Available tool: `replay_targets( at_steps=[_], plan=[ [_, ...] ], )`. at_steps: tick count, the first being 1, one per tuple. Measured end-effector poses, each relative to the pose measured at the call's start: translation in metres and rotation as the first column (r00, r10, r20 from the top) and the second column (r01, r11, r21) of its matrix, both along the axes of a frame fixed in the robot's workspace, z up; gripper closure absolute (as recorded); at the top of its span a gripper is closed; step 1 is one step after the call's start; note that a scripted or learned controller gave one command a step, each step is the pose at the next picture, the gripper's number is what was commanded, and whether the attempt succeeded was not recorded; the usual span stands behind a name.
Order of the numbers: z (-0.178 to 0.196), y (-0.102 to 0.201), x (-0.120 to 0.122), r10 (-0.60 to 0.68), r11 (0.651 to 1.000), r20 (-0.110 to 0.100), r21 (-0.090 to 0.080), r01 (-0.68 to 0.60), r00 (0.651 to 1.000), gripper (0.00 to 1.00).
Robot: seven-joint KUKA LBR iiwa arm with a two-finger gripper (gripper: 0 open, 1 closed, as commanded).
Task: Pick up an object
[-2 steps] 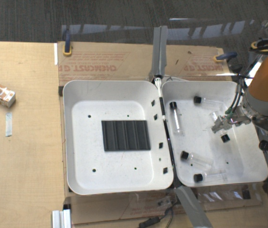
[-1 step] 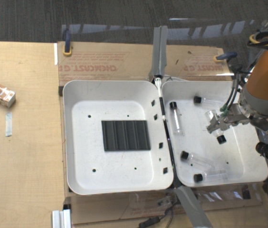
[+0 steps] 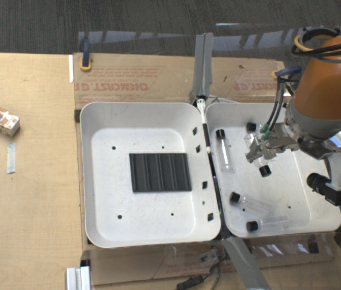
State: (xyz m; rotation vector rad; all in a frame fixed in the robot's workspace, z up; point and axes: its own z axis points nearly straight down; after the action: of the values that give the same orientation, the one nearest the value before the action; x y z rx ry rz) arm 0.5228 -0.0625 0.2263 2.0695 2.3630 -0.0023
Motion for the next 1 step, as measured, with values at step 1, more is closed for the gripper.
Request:
replay_targets(
  at_steps=[1],
  plan=[
    [-0.0128, 0.0008, 0.0463, 0.021, 1.000, -0.002, 0.000, -0.021, 1.000, 1.00]
  ],
)
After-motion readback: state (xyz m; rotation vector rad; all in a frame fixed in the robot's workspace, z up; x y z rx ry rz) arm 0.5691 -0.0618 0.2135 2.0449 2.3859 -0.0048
